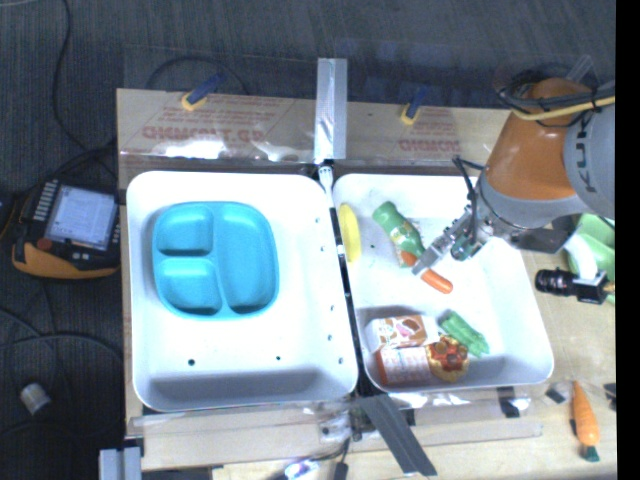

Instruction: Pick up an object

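End effector (432, 257) low over orange carrot (436, 282), right bin (520, 298).

One fixed overhead cam, slanted down on both bins (140, 268).

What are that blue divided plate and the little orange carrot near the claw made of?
The blue divided plate looks like moulded plastic: one even turquoise colour, rounded compartment walls and a soft sheen. The small carrot under the gripper seems to be toy plastic too, judging by its smooth, uniformly bright orange surface, though it is too small here to be sure. Both white bins also look like glossy plastic.
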You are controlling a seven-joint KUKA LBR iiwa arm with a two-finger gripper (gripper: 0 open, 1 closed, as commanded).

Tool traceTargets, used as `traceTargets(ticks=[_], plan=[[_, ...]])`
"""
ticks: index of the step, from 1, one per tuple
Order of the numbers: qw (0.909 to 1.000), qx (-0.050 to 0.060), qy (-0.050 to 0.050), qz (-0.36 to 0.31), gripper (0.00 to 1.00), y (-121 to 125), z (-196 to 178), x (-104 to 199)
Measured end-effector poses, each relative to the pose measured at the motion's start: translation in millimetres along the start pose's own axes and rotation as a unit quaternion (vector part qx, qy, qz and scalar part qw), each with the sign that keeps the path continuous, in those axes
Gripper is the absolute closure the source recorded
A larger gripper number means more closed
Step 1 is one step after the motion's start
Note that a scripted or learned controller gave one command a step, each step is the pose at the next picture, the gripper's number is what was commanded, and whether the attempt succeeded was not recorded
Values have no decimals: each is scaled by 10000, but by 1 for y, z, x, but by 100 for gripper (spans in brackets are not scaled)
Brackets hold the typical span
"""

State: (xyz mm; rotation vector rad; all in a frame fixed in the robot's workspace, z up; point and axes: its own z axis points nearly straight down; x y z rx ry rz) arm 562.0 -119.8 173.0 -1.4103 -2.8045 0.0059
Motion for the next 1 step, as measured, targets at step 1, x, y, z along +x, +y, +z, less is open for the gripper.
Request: traceTargets(ticks=[1], plan=[[9665, 10, 8, 2565, 100, -12, -23, 12]])
